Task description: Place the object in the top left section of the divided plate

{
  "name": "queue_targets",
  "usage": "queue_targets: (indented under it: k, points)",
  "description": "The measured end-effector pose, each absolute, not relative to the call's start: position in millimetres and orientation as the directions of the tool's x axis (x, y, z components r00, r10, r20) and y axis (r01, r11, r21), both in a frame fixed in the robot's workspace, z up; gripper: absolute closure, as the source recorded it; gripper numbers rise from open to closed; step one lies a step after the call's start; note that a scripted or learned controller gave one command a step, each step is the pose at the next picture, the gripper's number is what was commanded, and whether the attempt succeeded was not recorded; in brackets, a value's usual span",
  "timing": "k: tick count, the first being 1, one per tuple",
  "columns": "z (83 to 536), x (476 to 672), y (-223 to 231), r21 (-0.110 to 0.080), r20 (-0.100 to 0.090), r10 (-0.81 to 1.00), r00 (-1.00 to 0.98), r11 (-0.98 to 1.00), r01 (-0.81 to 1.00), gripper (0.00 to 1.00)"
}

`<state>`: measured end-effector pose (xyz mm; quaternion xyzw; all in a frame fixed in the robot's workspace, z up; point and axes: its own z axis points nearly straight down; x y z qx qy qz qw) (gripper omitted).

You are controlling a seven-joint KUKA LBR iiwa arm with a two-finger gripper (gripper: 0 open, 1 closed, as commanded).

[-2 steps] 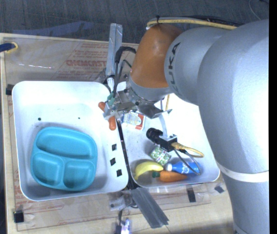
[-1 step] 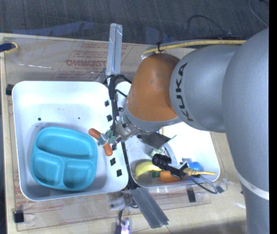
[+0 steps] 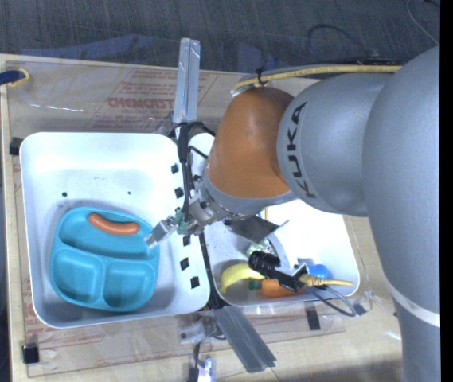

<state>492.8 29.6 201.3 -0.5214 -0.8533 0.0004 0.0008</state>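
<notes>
A blue divided plate (image 3: 103, 269) lies in the left bin (image 3: 91, 165). An orange-red hot dog (image 3: 115, 225) rests in the plate's long upper section, toward its top. My gripper (image 3: 165, 231) hangs just off the plate's right rim, near the wall between the two bins, to the right of the hot dog. Its fingers look slightly apart with nothing between them. The arm's orange band (image 3: 246, 146) and grey body cover most of the right bin.
The right bin (image 3: 345, 253) holds a yellow piece (image 3: 238, 277), an orange carrot-like piece (image 3: 274, 287) and a small blue and yellow item (image 3: 318, 275) at its lower edge. A metal bar (image 3: 186, 78) stands upright between the bins at the back.
</notes>
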Motion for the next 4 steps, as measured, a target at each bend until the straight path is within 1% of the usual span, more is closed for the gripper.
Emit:
queue_targets:
  k: [1, 2, 3, 4]
  points:
    - [290, 517.2, -92, 0.002, -0.004, 0.802, -0.598, 0.598, 0.802, 0.0]
    - [301, 518.5, -92, 0.003, -0.006, 0.799, -0.602, 0.602, 0.799, 1.0]
    - [191, 543.2, -12, -0.002, 0.001, 0.819, -0.574, 0.574, 0.819, 1.0]
    - [192, 564.8, -137, -0.001, -0.001, 0.891, -0.455, 0.455, 0.891, 1.0]
